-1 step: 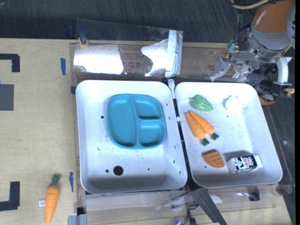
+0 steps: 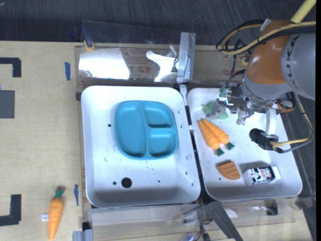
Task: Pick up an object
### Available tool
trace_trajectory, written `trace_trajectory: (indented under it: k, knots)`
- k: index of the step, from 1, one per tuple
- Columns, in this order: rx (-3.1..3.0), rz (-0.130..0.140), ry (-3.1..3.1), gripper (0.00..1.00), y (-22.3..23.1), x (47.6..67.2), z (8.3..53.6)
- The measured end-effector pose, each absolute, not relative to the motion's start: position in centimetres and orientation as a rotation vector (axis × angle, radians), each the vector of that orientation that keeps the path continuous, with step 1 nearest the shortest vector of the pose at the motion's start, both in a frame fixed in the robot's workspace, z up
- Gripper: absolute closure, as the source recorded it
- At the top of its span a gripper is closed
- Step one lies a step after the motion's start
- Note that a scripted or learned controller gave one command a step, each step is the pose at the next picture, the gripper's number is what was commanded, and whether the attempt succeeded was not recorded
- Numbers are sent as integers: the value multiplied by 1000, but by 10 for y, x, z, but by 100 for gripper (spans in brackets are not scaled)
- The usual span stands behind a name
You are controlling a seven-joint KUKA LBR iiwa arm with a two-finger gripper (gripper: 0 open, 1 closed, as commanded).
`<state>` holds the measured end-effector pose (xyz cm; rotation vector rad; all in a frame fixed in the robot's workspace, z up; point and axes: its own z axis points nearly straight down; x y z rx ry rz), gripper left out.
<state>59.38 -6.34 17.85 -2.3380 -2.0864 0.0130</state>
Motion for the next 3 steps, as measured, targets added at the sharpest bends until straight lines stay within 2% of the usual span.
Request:
trace_trajectory:
  k: [1, 2, 3]
  knots:
    - [-2229, -4, -2216, 0, -97, 591, 86]
    - [-2232, -1, -2213, 100, -98, 591, 94]
    - [-2302, 18, -2119, 100, -53, 644, 181]
